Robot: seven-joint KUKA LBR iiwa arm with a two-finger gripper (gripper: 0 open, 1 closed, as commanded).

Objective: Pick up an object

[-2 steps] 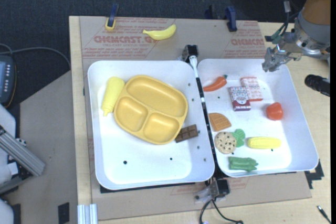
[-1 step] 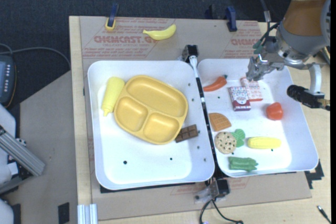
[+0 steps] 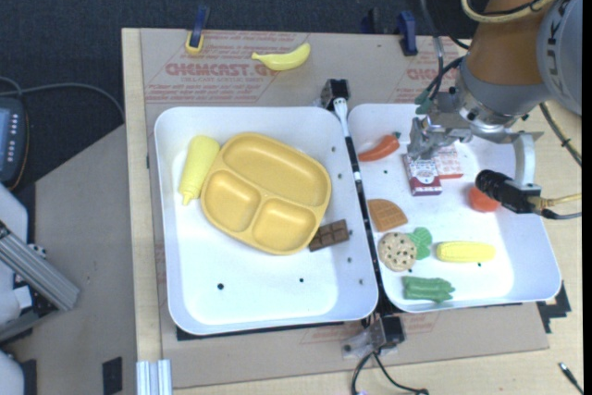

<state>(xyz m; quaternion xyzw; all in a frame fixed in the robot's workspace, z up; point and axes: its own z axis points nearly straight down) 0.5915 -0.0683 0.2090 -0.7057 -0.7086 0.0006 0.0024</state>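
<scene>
My gripper (image 3: 427, 141) hangs low over the back of the right bin (image 3: 536, 277), directly above a small red and white carton (image 3: 429, 178) and touching or nearly touching its top end. An orange carrot (image 3: 378, 148) lies just left of the gripper. A red round piece (image 3: 482, 199) sits to the right of the carton. Toward the front of that bin lie a tan bread slice (image 3: 387, 215), a chocolate-chip cookie (image 3: 398, 251), a green leafy piece (image 3: 423, 240), a yellow corn cob (image 3: 464, 251) and a green pod (image 3: 428, 289).
The left bin (image 3: 231, 301) holds a yellow divided plate (image 3: 266, 191), a yellow bottle (image 3: 196, 166) at its left and a brown chocolate bar (image 3: 328, 236) by the divider. A banana (image 3: 283, 58) lies on the cardboard behind the bins.
</scene>
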